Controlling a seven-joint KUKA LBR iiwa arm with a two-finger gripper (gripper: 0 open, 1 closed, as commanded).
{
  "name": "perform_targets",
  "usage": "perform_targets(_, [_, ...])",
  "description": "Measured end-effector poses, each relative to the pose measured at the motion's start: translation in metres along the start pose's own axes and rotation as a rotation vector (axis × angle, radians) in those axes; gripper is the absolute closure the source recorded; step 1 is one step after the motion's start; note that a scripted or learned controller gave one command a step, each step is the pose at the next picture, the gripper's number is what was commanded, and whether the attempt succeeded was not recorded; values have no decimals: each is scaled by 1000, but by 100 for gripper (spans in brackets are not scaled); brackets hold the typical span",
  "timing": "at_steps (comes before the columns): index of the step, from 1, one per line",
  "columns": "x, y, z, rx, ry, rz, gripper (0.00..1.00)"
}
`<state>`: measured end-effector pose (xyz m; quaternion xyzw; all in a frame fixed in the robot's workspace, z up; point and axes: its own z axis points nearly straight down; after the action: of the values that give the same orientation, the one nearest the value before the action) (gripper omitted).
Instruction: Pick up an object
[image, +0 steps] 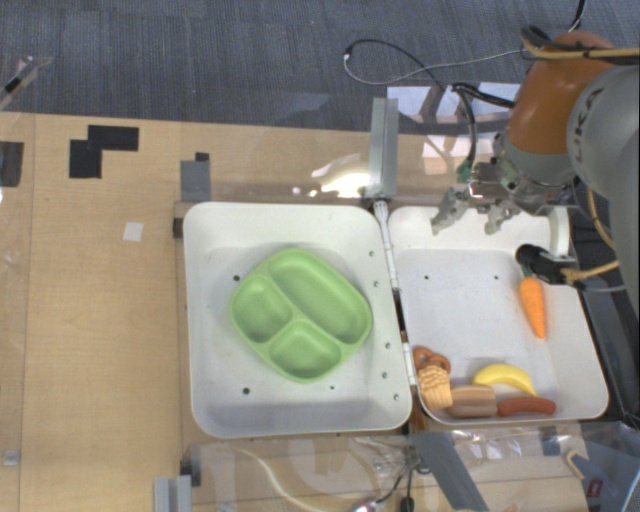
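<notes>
Over the far edge of the right bin (570, 395), the gripper (473, 215) hangs with its two fingers spread apart and nothing between them, well away from every candidate: a carrot (534, 305) by the right wall, and along the near wall a banana (504, 378), a sausage (526, 406), a tan block (471, 401) and a ridged cone-like piece (433, 380). Risk, as a judgement: the near-wall items touch one another and hug the corner, so a descent there could strike the wall or pinch two at once, and the rounded carrot could roll from a skewed grip. Left bin (210, 400) on the bench (90, 330): one green three-compartment plate (301, 314), compartments bare.
</notes>
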<state>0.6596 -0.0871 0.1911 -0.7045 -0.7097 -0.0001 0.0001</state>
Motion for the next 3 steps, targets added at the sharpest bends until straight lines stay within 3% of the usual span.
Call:
perform_targets(1, [-109, -9, 100, -2, -1, -96, 0])
perform_targets(2, [-119, -92, 103, -10, -2, -79, 0])
perform_targets(3, [-113, 10, 106, 6, 8, 38, 0])
